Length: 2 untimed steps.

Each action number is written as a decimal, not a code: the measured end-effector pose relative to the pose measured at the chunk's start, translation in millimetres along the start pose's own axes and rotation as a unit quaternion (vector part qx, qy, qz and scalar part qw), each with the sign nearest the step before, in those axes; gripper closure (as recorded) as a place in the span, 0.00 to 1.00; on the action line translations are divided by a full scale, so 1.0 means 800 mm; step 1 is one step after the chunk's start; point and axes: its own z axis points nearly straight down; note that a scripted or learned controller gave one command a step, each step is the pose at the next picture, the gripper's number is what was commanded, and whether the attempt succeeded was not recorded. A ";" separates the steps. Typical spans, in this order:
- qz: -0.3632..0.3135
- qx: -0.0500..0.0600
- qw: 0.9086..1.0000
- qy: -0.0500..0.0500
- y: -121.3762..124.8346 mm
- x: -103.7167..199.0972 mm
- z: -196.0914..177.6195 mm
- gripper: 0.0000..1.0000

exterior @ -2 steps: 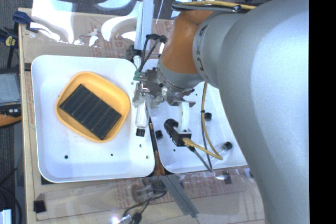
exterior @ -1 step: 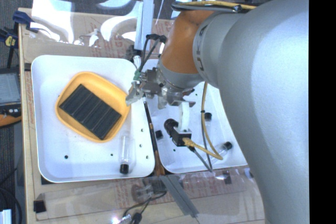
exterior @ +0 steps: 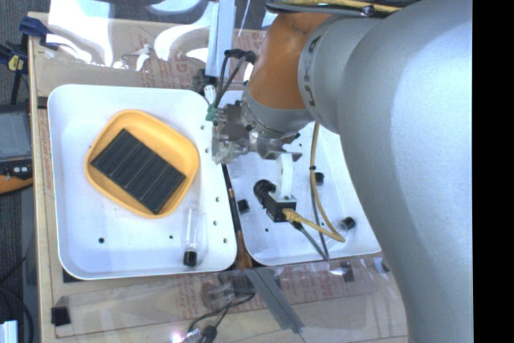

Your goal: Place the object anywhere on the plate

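Observation:
A yellow plate lies in the left bin. On it rests a dark ribbed rectangular slab, covering most of the plate's middle. A clear tube with a black cap lies in the same bin, near its front right corner and apart from the plate. My gripper hangs over the divide between the two bins, just right of the plate's edge and above the tube. The wrist hides its tips.
The right bin sits largely under my arm; a small black piece lies near its left wall. Clear plastic sheeting and a tall upright strip stand behind the bins. Cables lie at the bench's front edge.

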 end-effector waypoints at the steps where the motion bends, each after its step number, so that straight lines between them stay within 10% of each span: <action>1: -0.011 -0.002 1.000 0.000 0.020 0.081 0.011 1.00; 2: -0.081 -0.002 0.997 0.000 0.099 0.109 0.010 1.00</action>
